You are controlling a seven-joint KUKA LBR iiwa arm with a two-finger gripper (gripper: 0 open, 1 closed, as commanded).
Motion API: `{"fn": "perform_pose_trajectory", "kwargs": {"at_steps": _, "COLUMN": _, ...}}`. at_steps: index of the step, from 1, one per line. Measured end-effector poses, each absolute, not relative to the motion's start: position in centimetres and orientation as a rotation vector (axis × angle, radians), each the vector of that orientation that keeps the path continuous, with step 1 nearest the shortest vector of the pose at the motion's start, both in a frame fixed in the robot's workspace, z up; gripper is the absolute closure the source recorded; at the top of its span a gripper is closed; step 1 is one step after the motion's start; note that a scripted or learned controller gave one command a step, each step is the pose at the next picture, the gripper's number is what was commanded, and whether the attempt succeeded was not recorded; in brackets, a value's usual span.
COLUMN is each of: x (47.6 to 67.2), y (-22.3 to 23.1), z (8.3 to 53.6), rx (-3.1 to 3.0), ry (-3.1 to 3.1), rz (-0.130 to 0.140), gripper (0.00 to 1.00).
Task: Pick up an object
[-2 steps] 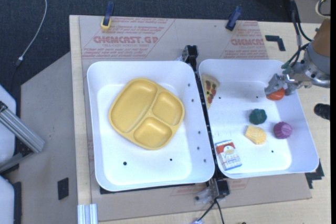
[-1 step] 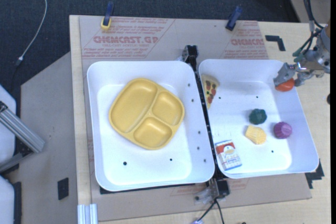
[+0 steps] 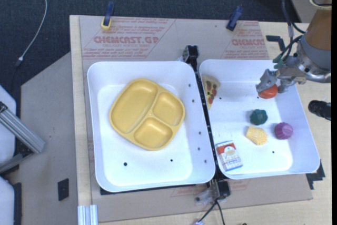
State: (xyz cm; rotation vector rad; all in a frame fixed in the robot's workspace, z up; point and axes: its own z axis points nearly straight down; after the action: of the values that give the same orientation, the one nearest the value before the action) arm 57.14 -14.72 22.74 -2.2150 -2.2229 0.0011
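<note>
The gripper (image 3: 269, 85) sits low in the right bin (image 3: 300, 163), right over an orange-red toy (image 3: 268, 93) near its back wall; whether the fingers are closed on it I cannot tell. If they merely straddle the rounded toy, it may slip free on lifting and roll toward the dark green piece (image 3: 258, 116).
</note>
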Motion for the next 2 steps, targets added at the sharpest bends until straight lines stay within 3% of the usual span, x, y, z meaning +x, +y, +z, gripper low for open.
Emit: {"fn": "perform_pose_trajectory", "kwargs": {"at_steps": 2, "x": 53.9, "y": -4.0, "z": 21.6, "rx": -2.214, "ry": -2.223, "rz": 0.003, "gripper": 1.0}}
